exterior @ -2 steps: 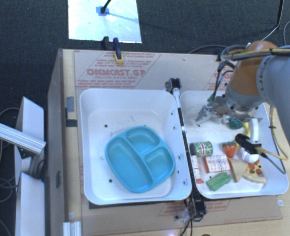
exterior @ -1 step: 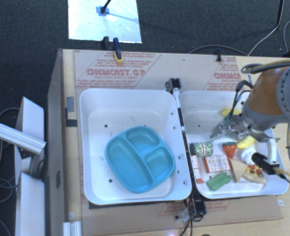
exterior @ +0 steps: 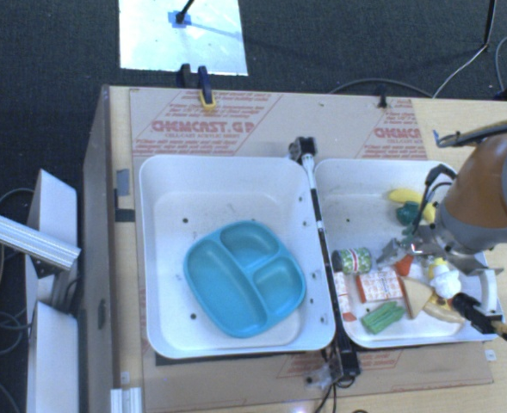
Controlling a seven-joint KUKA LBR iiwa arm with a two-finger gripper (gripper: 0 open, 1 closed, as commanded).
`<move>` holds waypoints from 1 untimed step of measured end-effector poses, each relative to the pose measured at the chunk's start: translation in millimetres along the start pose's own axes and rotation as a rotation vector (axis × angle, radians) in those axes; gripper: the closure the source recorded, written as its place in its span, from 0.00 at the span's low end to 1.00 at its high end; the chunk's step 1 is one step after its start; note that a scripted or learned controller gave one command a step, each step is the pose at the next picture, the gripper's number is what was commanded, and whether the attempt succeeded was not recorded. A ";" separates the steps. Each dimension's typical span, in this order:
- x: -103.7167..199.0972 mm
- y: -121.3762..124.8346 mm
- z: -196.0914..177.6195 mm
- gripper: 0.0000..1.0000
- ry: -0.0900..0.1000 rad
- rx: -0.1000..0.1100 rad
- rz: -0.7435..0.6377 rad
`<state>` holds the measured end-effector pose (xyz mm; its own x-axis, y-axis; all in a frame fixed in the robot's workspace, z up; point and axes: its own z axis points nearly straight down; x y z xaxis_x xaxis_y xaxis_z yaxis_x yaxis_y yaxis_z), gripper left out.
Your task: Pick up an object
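The right bin [exterior: 356, 188] holds several small objects. Among them are a yellow banana-like piece [exterior: 403, 197], a teal piece [exterior: 407, 214], a small green-labelled can [exterior: 353, 260], a red and white carton [exterior: 377, 286], a green block [exterior: 382, 317], a white bottle [exterior: 442, 275] and a tan wedge [exterior: 418, 297]. My gripper [exterior: 411, 249] hangs low over the middle right of this bin, between the can and the white bottle. The grey wrist and its orange band [exterior: 487, 188] cover what lies beneath.
The left bin [exterior: 176, 188] holds a blue divided plate [exterior: 244, 277]. A black divider rail [exterior: 318, 222] runs between the two bins. Cables trail at the back right, and a white box [exterior: 51, 256] stands off the bench to the left.
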<state>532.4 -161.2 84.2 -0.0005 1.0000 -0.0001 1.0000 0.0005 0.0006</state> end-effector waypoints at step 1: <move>0.1 1.1 -10.6 1.00 0.000 -0.003 -0.001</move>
<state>533.5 -161.1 94.8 -0.0019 1.0000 -0.0003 1.0000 0.0019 0.0035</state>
